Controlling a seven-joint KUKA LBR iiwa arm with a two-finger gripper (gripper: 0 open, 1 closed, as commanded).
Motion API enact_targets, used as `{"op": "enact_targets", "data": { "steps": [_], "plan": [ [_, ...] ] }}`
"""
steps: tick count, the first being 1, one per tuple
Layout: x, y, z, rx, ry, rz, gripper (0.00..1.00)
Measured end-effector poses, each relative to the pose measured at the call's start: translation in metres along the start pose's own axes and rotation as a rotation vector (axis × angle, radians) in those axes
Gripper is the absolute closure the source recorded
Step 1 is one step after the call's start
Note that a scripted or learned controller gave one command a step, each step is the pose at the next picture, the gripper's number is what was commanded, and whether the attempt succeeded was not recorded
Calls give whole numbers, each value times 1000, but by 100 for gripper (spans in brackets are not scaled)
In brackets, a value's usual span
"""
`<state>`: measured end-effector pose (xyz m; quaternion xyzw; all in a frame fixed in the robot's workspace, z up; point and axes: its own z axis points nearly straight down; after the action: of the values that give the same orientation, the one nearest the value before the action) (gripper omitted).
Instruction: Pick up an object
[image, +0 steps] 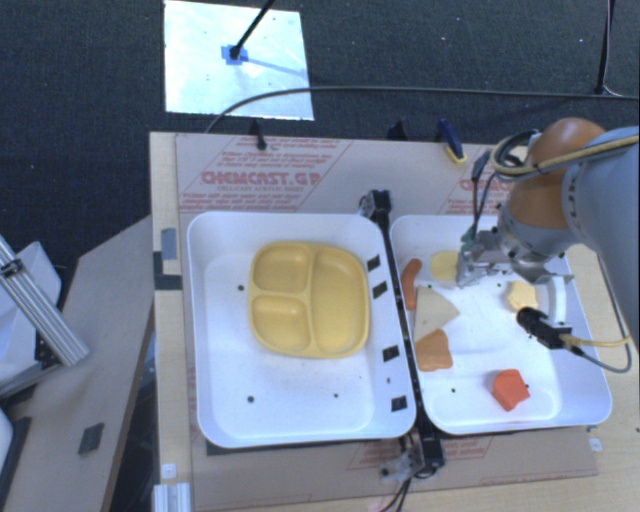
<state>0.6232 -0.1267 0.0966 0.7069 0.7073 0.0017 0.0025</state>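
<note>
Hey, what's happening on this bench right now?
A grey robot arm with an orange band reaches in from the right, over the right bin. Its gripper is low beside a round yellow piece, and nothing is visibly held. A sausage-shaped orange piece, a pale wedge, an orange chunk, a red-orange block and a small yellow piece also lie in that bin. The left bin holds a yellow divided plate.

A pale yellow divided plate (307, 298) lies in the white left bin (225, 400), while the white right bin (560, 400) holds an orange-red sausage (410, 283), a cream wedge (432, 311), an orange piece (433, 352), a red-orange block (509, 389) and yellow bits (521, 295).
</note>
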Motion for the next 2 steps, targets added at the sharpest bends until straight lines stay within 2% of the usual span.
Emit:
{"op": "enact_targets", "data": {
  "steps": [2],
  "plan": [
    [12,3,-102,2,1,-5,100]
  ]
}}
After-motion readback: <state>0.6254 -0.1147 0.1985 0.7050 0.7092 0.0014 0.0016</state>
